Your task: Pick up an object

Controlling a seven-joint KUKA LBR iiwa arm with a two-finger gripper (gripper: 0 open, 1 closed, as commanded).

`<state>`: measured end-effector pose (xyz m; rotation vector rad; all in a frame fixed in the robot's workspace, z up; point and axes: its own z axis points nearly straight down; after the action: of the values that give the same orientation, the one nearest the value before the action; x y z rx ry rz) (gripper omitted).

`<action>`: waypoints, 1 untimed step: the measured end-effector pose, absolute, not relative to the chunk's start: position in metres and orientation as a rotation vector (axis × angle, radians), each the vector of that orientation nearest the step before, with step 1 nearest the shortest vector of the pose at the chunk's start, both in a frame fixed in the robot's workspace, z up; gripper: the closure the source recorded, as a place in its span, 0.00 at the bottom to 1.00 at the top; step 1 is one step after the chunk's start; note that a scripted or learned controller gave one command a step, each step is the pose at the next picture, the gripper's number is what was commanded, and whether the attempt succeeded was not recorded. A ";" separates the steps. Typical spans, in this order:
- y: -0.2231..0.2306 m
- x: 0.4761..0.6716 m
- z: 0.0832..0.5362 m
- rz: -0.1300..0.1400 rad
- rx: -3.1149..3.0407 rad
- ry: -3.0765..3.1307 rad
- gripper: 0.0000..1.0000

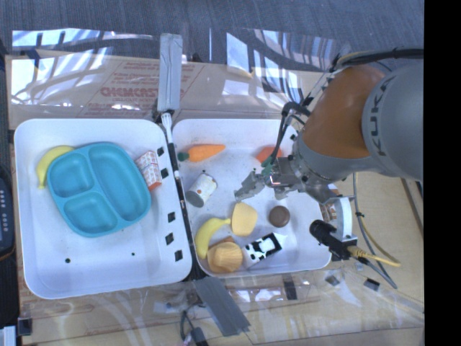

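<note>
Gripper [252, 184] hangs open and empty, frame centre-right, above the right bin [216, 132]; descend squarely onto one isolated object.

Bright daylight; striped glare on clear sheet [238, 63] behind bins; soft shadows; slight overall blur.

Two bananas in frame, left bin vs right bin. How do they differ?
The left-bin banana lies largely hidden, tucked under the blue plate at its upper-left edge; the right-bin banana lies in the open among other toys, against the yellow block. The left one sits far from the pincer, the right one nearer. Both are yellow and curved.
</note>
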<state>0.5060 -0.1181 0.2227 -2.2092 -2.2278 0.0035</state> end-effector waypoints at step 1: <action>-0.114 0.492 0.110 -0.010 -2.261 -2.193 0.00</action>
<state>0.4925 -0.1142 0.1096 -2.2608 -2.1935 -0.0103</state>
